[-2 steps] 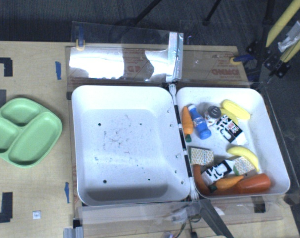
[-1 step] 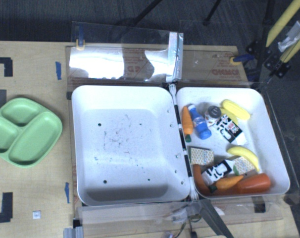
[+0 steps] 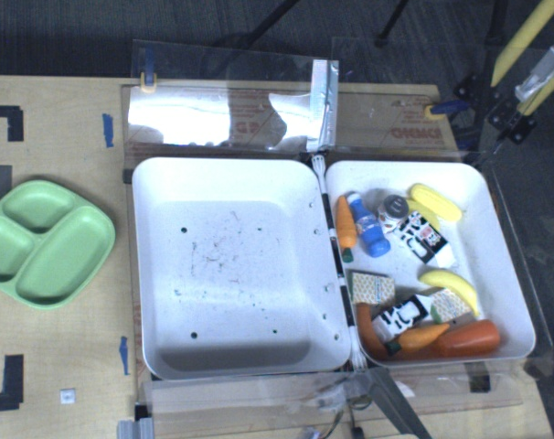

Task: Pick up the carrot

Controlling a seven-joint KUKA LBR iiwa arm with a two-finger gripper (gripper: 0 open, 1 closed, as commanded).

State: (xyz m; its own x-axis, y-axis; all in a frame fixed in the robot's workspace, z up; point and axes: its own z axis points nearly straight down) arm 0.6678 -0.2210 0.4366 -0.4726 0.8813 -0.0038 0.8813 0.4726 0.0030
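Top right corner: a slanted yellow bar (image 3: 531,21), a pale grey block (image 3: 539,74) and black fittings (image 3: 506,117) (whether these belong to the arm is unclear).

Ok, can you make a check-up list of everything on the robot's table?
surface: wooden bench; scuffed left bin.
job's things: carrot lies along the right bin's left wall; second carrot near its front edge.
clutter: in the right bin, bananas, blue bottle, black-and-white boxes, red vegetable; green divided plate on the bench.
cables: maybe thin wires at the front.
surroundings: dark floor, yellow bar.
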